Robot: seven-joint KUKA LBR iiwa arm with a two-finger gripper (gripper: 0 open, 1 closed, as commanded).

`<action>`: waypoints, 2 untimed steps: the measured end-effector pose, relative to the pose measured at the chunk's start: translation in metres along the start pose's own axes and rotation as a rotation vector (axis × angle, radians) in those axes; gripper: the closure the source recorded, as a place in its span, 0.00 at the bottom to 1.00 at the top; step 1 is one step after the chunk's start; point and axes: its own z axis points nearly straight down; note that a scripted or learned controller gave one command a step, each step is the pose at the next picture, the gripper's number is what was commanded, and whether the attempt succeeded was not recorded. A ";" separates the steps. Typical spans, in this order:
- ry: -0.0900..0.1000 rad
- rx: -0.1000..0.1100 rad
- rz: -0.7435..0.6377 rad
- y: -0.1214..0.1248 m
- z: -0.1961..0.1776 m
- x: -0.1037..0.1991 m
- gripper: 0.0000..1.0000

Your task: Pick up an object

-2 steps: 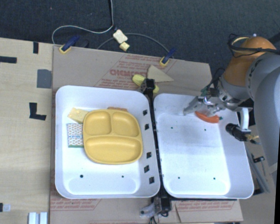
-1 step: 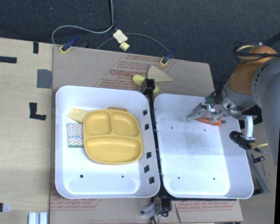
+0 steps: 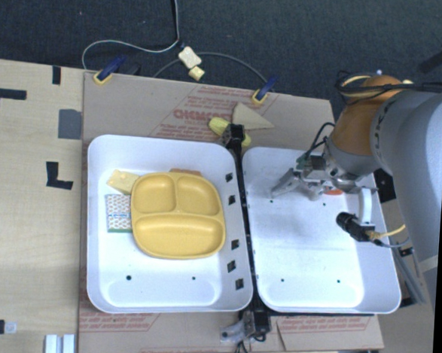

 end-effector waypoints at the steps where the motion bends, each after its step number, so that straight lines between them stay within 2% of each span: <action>1: -0.001 -0.003 0.007 0.030 -0.048 -0.056 0.00; 2: -0.004 -0.013 0.001 0.034 -0.004 -0.028 0.00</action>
